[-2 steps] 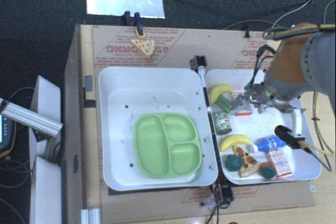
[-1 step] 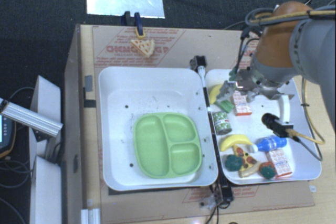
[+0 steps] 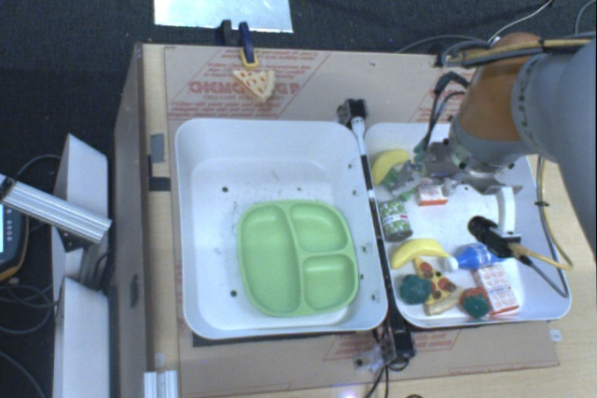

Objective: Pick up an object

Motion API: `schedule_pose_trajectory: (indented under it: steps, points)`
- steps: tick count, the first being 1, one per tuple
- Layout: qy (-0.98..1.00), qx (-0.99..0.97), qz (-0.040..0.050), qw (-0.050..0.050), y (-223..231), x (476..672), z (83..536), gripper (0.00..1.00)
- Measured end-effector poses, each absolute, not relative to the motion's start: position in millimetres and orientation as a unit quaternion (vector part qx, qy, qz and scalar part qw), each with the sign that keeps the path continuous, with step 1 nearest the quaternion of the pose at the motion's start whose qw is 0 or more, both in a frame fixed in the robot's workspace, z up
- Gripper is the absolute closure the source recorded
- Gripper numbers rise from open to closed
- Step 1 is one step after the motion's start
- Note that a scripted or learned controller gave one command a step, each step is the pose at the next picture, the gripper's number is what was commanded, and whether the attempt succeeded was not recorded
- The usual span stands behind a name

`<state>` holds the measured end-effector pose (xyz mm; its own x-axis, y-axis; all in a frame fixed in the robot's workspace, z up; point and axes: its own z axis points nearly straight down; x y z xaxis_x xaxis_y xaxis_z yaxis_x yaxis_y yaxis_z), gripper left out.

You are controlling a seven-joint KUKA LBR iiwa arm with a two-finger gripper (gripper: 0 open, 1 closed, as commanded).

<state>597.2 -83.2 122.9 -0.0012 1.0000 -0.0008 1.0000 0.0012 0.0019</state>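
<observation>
Two white bins on cardboard

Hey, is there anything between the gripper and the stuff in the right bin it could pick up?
Nothing visible blocks it. The gripper is already down among the items at the back of the right bin, beside a yellow banana and a small red and white box.

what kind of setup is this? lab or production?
Likely a robotics lab test bench: a cardboard-topped bench, two white bins, toy food like a banana, loose cables and a carpeted floor.
</observation>
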Motion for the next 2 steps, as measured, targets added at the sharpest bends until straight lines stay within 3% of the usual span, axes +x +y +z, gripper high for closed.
schedule_pose_trajectory:
  steps: [1, 2]
  points:
    - [0.709, 0.706, 0.0016, 0.002, -83.0, 597.1, 232.6, 0.0]
    - [0.707, 0.707, -0.0004, 0.0, -146.5, 499.1, 181.3, 0.0]
